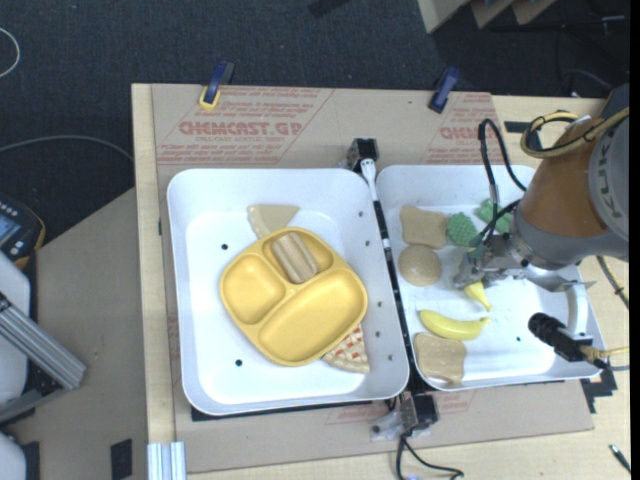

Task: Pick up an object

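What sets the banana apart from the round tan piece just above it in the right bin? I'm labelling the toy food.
The banana is bright yellow, while the round tan piece is pale beige. The banana is long and curved, lying crosswise; the round tan piece is compact and nearly circular. The banana lies nearer the bin's front edge, the round tan piece further back. Both rest on the floor of the right bin, close to its left wall and apart from each other.

A: Where is the left bin (pixel 190 268) blocked?
B: The yellow tray (pixel 292 308) fills its middle; bare floor runs along the left wall.
A: And the right bin (pixel 560 368)?
B: Food crowds its left half; the arm (pixel 570 203) hangs over the right.
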Tool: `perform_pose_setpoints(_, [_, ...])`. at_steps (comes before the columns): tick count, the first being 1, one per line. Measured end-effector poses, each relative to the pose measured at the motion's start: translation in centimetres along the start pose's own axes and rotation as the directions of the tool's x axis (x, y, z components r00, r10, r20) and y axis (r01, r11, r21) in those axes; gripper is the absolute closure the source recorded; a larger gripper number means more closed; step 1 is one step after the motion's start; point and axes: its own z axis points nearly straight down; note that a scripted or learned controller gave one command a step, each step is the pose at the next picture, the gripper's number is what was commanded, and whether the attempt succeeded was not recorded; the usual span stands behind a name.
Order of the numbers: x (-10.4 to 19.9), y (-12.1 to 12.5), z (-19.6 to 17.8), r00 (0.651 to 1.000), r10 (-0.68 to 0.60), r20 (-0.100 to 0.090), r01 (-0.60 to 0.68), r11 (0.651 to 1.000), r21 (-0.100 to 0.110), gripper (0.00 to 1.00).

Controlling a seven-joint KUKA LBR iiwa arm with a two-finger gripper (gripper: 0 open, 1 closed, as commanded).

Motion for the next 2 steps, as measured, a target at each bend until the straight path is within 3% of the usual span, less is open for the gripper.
perform_pose_setpoints(1, [8.2, 1.9, -9.6, 1.0, -0.01, -0.005, 0.01, 1.0, -0.007, 1.0])
perform_pose_setpoints(2, [16.5, 3.8, -8.9, 1.0, -0.009, -0.003, 0.009, 1.0, 0.001, 1.0])
